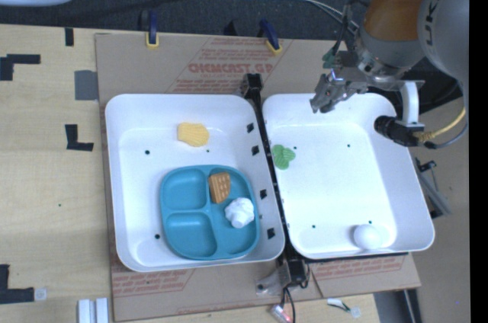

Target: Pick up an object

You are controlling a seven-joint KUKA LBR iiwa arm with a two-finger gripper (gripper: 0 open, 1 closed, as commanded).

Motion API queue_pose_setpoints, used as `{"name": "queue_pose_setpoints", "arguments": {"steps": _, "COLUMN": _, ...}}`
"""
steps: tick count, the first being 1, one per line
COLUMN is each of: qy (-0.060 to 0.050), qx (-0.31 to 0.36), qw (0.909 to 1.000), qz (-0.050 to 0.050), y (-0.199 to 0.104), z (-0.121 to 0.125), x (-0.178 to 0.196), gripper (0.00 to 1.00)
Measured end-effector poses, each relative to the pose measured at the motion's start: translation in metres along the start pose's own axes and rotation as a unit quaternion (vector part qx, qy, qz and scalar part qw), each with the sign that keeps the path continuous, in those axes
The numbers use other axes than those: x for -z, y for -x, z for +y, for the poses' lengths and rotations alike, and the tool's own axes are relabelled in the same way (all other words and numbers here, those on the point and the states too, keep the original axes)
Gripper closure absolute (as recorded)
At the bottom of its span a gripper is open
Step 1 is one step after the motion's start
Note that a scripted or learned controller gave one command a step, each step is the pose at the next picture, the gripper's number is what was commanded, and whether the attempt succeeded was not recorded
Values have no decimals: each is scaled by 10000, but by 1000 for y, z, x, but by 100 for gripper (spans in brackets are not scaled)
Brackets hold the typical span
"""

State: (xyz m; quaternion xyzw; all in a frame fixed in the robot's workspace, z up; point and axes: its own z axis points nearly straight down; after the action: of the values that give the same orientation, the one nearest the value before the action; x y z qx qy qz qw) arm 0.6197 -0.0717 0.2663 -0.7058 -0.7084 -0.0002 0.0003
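Hovering over the right bin's (396, 184) far edge, the claw (326, 99) has nothing visible in it; can't tell how far open. Right bin has a green piece (284, 157) by its left wall and a white ball (369, 235) at the near edge. Left bin (126, 184): yellow lump (194, 134), blue tray (191, 226) with cracker (219, 187) and white wad (240, 212).

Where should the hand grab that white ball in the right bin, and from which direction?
Come straight down on the white ball, closing across its middle. It is round, so any width works, but it sits near the right bin's front wall; setting the fingers left and right probably keeps them off that wall.
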Motion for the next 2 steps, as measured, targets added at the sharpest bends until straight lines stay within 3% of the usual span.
{"name": "queue_pose_setpoints", "arguments": {"steps": 2, "qy": -4, "qx": -1, "qw": 10000, "qz": 0, "y": -86, "z": -43, "x": -14, "gripper": 100}}
